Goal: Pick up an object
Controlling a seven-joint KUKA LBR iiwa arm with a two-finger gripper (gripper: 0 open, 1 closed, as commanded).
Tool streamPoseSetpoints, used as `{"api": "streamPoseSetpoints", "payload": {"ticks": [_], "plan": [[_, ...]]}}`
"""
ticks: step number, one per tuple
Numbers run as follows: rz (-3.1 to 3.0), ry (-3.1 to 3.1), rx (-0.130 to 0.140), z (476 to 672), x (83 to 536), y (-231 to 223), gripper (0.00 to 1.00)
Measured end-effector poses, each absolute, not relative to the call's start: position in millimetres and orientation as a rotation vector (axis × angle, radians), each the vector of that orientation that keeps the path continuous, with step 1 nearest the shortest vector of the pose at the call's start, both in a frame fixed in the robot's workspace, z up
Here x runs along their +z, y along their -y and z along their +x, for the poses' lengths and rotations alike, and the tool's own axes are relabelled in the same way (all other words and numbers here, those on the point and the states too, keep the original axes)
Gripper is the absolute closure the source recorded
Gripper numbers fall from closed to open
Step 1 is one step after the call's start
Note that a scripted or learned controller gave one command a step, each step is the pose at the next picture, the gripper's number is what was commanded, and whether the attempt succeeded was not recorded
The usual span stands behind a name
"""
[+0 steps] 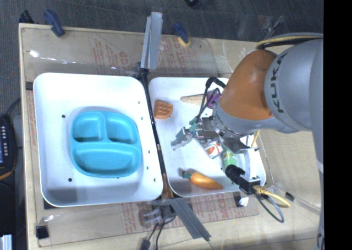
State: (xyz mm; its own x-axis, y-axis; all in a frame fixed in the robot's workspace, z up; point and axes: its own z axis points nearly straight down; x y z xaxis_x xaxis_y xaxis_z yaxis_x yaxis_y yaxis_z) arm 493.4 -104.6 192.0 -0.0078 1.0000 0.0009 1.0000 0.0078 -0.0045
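Observation:
My gripper point(181, 137) hangs over the middle of the right bin point(171, 185), its grey fingers pointing left. They stand open with nothing between them. A brown waffle-like piece point(163, 109) lies up and to the left of the fingertips, near the bin's left wall. An orange carrot point(204, 180) rests along the front wall, below the gripper. A beige wedge point(192, 98) lies near the back wall. A red-and-white item point(213, 149) and a green one point(230, 158) are partly hidden under the wrist.
The left bin point(49, 92) holds a blue divided plate point(105, 143). A ridge where the two bins meet point(154, 139) runs just left of the gripper. The arm's orange band point(247, 92) covers the right bin's right half. Cables point(272, 196) trail at the front right.

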Motion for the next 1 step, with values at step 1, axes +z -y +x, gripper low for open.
{"api": "streamPoseSetpoints", "payload": {"ticks": [1], "plan": [[-2.211, 2.230, 0.000, 477.2, 91.5, 138.4, 0.00]]}}
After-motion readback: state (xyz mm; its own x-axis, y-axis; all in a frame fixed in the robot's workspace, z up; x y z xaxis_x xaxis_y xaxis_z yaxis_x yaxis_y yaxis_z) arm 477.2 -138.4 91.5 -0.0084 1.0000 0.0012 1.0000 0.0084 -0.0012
